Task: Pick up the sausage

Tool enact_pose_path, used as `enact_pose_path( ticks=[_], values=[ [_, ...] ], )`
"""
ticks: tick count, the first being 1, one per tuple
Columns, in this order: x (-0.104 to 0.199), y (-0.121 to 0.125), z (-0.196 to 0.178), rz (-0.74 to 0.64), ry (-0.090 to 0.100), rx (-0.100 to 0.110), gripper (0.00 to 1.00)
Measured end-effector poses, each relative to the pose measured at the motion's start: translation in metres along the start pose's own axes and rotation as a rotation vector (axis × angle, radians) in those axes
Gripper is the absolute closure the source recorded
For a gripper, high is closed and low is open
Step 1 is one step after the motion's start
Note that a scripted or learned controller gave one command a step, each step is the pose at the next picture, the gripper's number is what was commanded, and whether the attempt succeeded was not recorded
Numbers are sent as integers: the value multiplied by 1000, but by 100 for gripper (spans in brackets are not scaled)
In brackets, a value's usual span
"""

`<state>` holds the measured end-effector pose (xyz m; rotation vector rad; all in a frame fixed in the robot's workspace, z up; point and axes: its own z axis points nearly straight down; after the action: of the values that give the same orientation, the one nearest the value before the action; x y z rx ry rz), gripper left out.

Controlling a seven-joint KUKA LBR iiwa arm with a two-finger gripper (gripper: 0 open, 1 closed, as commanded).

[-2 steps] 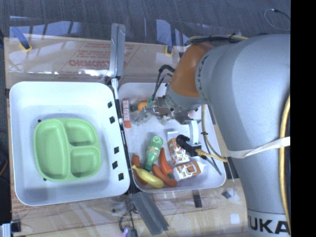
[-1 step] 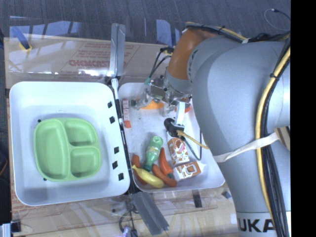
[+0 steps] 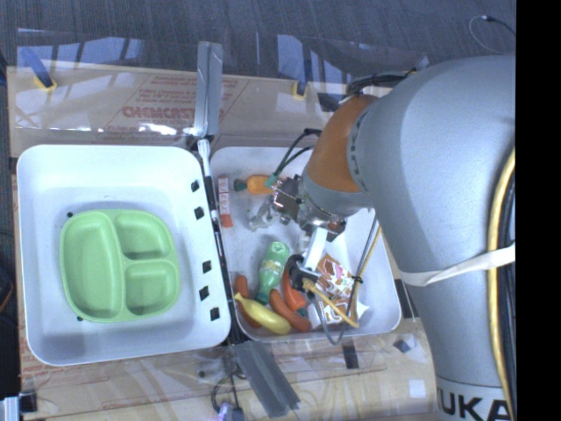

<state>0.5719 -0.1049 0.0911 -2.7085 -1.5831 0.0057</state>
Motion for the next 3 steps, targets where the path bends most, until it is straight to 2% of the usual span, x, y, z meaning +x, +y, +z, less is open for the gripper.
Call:
enact_pose_path(
  ticks=[1,2,3],
  values=[
    [-34,-51,0,-429,2,-1,0],
    [-38,-88,0,-692,-1,-4,0],
    [-37,-86,-12,-694,-1,-10,100]
  ],
)
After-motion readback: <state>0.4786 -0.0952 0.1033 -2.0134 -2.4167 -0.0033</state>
